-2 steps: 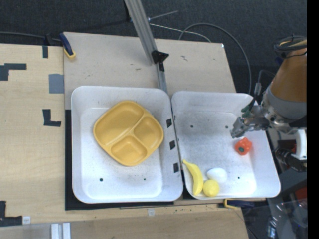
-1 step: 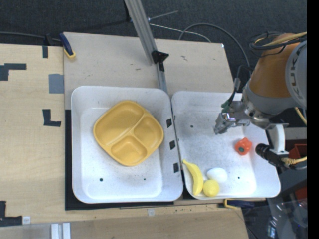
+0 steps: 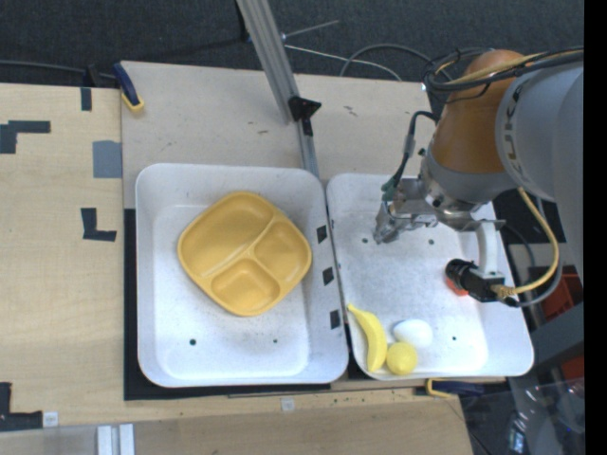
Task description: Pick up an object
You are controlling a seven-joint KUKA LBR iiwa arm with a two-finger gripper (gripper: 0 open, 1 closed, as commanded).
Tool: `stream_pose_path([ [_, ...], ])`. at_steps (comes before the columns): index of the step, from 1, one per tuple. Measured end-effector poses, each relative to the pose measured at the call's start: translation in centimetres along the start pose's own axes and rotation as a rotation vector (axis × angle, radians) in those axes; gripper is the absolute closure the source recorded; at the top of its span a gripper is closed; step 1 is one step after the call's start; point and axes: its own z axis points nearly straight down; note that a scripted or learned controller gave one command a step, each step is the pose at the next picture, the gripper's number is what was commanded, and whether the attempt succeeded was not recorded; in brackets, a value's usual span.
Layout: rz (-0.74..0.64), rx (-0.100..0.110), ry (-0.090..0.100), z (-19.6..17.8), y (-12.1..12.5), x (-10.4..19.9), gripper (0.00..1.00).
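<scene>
In the right bin point(image 3: 493, 349), a yellow banana point(image 3: 369, 336) lies at the front left corner. A white egg-shaped object point(image 3: 413, 331) and a small yellow lemon-like ball point(image 3: 401, 357) sit just right of it. A yellow divided plate point(image 3: 245, 252) rests in the middle of the left bin point(image 3: 156, 282). My gripper point(image 3: 387, 229) hangs low over the back left part of the right bin, well behind the banana group and above bare bin floor. Nothing shows held in it.
The grey arm with its orange band point(image 3: 474, 112) covers the back right of the right bin. A black and red fitting point(image 3: 467, 278) with a yellow cable hangs by the bin's right side. A metal pole point(image 3: 275, 55) slants in behind the bins.
</scene>
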Motion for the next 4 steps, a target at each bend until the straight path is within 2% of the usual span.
stream_pose_path([
  [1, 0.000, -0.001, 0.001, -0.4, 1.6, 4.3, 1.00],
  [2, 0.000, -0.003, 0.000, -1.2, 4.8, 8.1, 1.00],
  [3, 0.000, -0.002, 0.000, -0.4, 7.3, 13.4, 1.00],
  [4, 0.004, 0.000, -0.003, -0.4, 7.2, 13.1, 0.00],
])
